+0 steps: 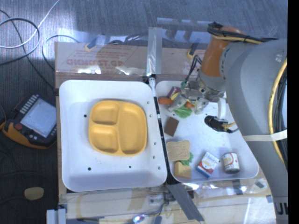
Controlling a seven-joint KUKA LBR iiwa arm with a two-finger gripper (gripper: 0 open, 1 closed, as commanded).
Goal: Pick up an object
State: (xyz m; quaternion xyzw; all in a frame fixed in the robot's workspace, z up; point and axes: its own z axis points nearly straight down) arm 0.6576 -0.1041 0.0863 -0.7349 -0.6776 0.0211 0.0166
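Note:
My gripper is low over the back left corner of the right bin. It sits in a small pile of toy food: an orange carrot-like piece, a green leafy piece and a small red and yellow piece. The pile hides the gripper's tips. A brown block lies just in front of the pile. Nearer the front lie a slice of toast on a green and tan sandwich piece, a small carton and a tin can.
The left bin holds a yellow divided plate. A raised divider separates the two bins. The grey arm looms over the right bin's far right side. A cardboard sheet lies behind the bins.

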